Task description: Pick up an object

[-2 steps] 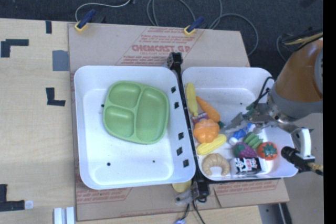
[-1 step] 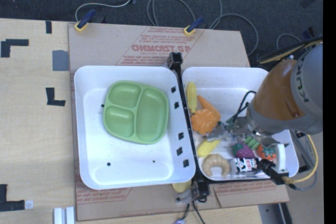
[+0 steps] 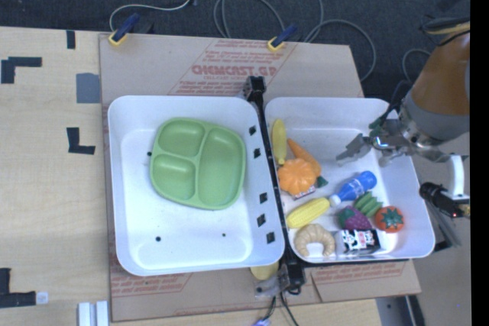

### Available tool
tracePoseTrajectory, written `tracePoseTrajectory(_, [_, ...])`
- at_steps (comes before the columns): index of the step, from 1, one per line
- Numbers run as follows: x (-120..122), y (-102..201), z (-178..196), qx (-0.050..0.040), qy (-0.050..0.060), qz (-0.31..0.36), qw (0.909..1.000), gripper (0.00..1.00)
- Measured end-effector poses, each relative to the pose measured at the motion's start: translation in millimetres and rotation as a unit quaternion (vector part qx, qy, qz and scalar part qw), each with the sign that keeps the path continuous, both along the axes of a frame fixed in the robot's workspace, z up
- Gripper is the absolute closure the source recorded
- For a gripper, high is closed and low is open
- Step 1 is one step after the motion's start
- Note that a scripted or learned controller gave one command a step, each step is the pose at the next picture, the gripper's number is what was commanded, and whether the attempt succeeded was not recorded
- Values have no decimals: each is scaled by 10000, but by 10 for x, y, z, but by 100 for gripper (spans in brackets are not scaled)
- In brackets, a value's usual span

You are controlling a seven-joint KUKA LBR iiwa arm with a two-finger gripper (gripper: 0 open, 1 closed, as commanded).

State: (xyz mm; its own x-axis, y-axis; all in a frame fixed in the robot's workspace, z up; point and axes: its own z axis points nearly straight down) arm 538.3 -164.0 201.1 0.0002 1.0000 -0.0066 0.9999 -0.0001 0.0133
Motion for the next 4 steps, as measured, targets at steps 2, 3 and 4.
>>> tracePoseTrajectory(2, [-218,-399,-1147,41,53,7,10000,0])
tracePoseTrajectory(3, [951,92,-1140,11,6,45,10000,0])
tracePoseTrajectory(4, [900,-642,-1007,12,59,-18,10000,0])
